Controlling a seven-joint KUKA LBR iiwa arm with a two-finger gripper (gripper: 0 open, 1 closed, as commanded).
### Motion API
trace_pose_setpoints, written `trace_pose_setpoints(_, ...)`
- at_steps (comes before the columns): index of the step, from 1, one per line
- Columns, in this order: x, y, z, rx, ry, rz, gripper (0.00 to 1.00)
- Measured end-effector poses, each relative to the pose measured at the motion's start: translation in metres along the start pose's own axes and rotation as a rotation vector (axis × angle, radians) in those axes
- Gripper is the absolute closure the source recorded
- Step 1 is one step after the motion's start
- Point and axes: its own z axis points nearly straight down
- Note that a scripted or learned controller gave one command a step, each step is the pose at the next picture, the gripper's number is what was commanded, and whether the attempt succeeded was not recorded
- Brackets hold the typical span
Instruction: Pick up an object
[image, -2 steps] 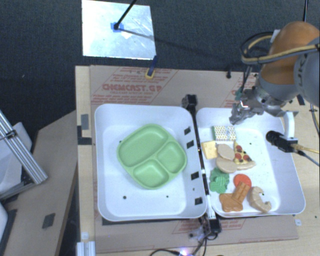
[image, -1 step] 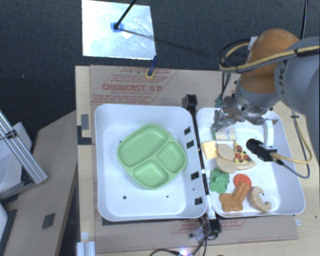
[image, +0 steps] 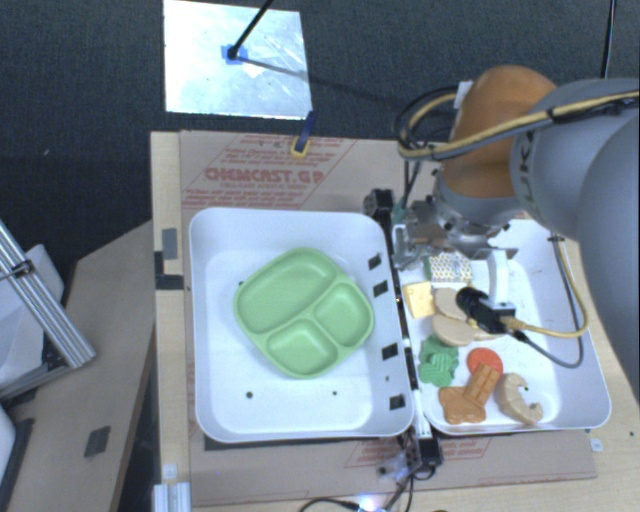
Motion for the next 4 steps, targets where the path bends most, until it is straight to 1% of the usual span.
trace_pose_setpoints(1,0.056,-0.017,-0.019,-0.002,0.000,-0.001,1.00)
trace_pose_setpoints(2,0.087,-0.028,-0.027,-0.002,-0.001,0.001,1.00)
trace_pose_setpoints(3,0.079,-0.024,-0.014,0.000,-0.003,0.010,1.00)
trace_pose_setpoints(4,0.082,-0.031,-0.008,0.000,-0.003,0.010,1.00)
